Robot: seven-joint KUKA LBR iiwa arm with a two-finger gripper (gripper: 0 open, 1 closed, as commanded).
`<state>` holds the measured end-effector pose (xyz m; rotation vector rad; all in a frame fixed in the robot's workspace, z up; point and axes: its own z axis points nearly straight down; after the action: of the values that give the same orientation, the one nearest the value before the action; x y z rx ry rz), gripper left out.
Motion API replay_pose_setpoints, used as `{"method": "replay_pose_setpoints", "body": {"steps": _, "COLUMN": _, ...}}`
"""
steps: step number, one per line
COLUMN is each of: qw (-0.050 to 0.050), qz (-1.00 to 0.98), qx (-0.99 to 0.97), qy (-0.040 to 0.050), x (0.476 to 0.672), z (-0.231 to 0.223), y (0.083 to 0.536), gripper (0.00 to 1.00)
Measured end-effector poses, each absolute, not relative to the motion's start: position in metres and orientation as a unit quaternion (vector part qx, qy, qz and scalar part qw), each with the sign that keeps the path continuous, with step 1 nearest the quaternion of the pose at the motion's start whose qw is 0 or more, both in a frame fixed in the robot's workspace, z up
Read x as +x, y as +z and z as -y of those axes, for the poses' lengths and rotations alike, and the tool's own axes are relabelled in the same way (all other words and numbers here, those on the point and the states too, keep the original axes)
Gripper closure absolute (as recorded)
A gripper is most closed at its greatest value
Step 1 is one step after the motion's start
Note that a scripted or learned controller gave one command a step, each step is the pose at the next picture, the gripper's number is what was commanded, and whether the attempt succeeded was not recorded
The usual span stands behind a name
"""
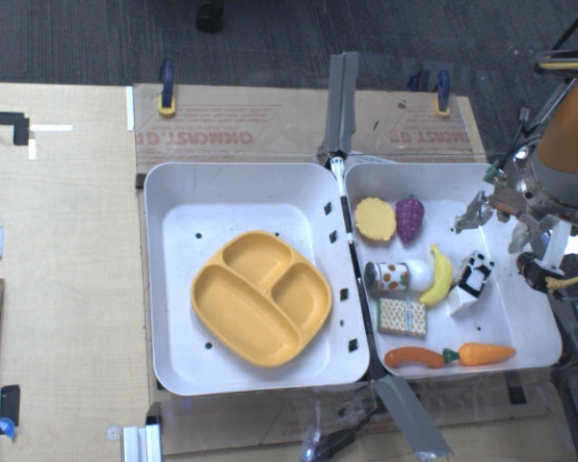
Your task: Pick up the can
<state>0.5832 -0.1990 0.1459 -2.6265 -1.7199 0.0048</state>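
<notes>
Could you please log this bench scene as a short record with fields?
target: small can with spotted label, lying on its side in right white bin
neighbours: yellow banana to its right, small patterned box just below
other items: round yellow fruit, purple grapes, two orange carrots
left white bin: yellow divided plate
gripper: over right bin's upper right, apart from can

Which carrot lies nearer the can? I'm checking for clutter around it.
The darker carrot, on the left by the bin's corner; it's closer to the can than the lighter one.
</notes>
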Motion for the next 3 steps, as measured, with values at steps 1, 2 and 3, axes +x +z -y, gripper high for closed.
{"method": "replay_pose_setpoints", "body": {"steps": 1, "qw": 0.000, "qz": 0.453, "qx": -0.891, "qy": -0.0020, "x": 0.496, "z": 0.180, "y": 0.095, "gripper": 0.00}}
{"method": "replay_pose_setpoints", "body": {"steps": 2, "qw": 0.006, "qz": 0.448, "qx": -0.894, "qy": -0.0021, "x": 0.596, "z": 0.200, "y": 0.091, "gripper": 0.00}}
{"method": "replay_pose_setpoints", "body": {"steps": 3, "qw": 0.001, "qz": 0.329, "qx": -0.944, "qy": 0.0008, "x": 0.508, "z": 0.198, "y": 0.092, "gripper": 0.00}}
